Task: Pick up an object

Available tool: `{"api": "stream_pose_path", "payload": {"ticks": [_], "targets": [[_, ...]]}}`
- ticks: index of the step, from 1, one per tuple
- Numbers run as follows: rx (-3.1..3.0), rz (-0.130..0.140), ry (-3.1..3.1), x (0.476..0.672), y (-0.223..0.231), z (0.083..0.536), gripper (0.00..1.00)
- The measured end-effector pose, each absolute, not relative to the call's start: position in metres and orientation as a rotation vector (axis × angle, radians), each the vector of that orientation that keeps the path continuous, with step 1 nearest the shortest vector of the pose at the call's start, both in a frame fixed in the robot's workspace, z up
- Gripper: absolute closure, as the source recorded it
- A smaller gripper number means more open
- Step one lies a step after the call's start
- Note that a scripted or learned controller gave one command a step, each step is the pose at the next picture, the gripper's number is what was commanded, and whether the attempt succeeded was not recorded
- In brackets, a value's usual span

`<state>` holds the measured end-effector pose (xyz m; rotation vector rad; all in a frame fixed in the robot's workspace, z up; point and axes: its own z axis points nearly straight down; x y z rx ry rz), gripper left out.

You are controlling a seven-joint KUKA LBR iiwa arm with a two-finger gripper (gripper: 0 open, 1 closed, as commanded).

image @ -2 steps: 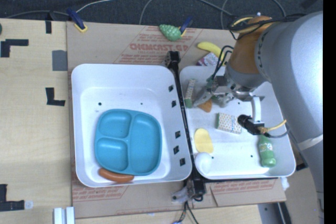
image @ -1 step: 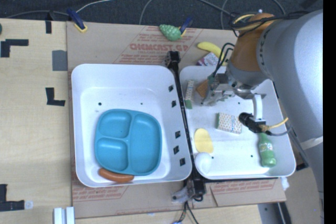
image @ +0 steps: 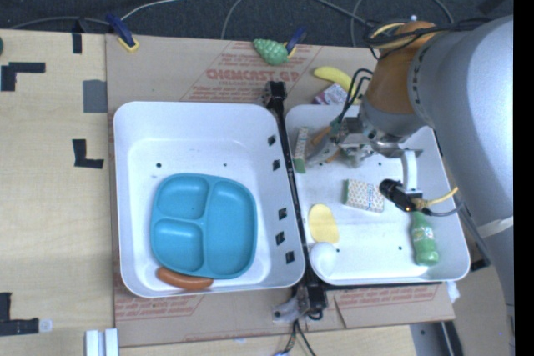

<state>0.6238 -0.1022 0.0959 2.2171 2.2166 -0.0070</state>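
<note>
— So, what's in the left bin [image: 133, 129]?

— Smooth white plastic, shallow, rounded corners. A blue tray [image: 204, 225] lies in it, glossy, split into three compartments. An orange sausage [image: 184, 279] lies against the tray's near edge.

— And the right bin [image: 446, 263]?

— Same plastic. A pale yellow oval piece [image: 323, 223] lies near the left wall, a white rounded lump [image: 322, 252] just below it. A small flat packet [image: 363, 195] with a fine speckled print sits mid-bin. A green bottle [image: 423, 240] lies at the right side.

— Where's the gripper [image: 329, 144]?

— At the bin's far left corner, low over a cluster of brownish and green things [image: 302, 147]. Metal parts and cables crowd there; I cannot tell how it stands, or whether it holds anything.

— What is that cluster?

— Too jumbled and blurred to name.

— Anything outside the bins?

— A yellow banana [image: 333, 77] and a knobbly green toy [image: 269, 51] on the cardboard [image: 217, 71] behind. The grey arm [image: 467, 104] hides the right bin's far right corner.
</note>
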Motion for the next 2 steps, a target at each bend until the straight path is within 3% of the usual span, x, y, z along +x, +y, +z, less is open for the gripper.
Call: {"api": "stream_pose_path", "payload": {"ticks": [1, 2], "targets": [[2.222, -0.026, 2.218, 0.654, -0.109, 0.085, 0.0], [2.22, -0.01, 2.22, 0.657, -0.103, 0.096, 1.0]]}}
